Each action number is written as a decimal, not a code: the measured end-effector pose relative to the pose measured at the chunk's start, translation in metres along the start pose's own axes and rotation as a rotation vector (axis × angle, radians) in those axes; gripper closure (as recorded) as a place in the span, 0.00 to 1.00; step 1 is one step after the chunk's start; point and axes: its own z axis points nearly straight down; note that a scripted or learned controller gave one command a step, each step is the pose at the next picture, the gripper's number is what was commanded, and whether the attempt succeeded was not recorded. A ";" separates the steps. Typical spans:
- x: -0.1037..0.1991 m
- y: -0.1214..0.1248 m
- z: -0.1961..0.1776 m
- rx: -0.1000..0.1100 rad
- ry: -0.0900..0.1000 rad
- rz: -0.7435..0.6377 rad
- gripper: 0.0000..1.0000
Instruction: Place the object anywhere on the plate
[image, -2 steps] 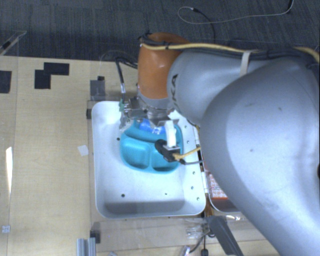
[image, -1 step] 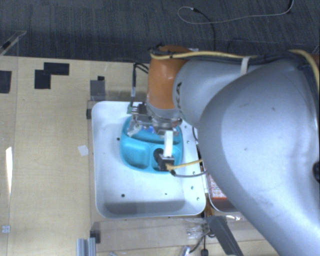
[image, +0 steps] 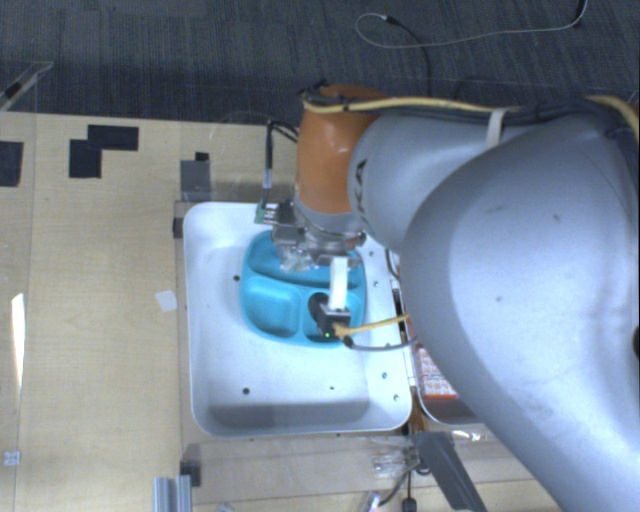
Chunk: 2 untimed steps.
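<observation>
A blue plate (image: 268, 300) with raised dividers lies in the left white bin (image: 215, 340), toward its far right part. My gripper (image: 297, 255) hangs directly over the plate's far side, seen from above as a metal block under the orange wrist band. The wrist hides whatever sits below the gripper and the plate's right portion. I cannot tell whether anything is held.
The grey arm covers most of the right bin (image: 445, 408); a small printed orange-and-white item (image: 432, 372) shows at its left edge. The left bin's near half is bare white floor. Black marks lie on the wooden bench at far left.
</observation>
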 end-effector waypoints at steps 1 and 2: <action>-0.040 0.055 -0.042 0.007 -0.006 -0.031 1.00; -0.040 0.055 -0.042 0.007 -0.007 -0.031 0.00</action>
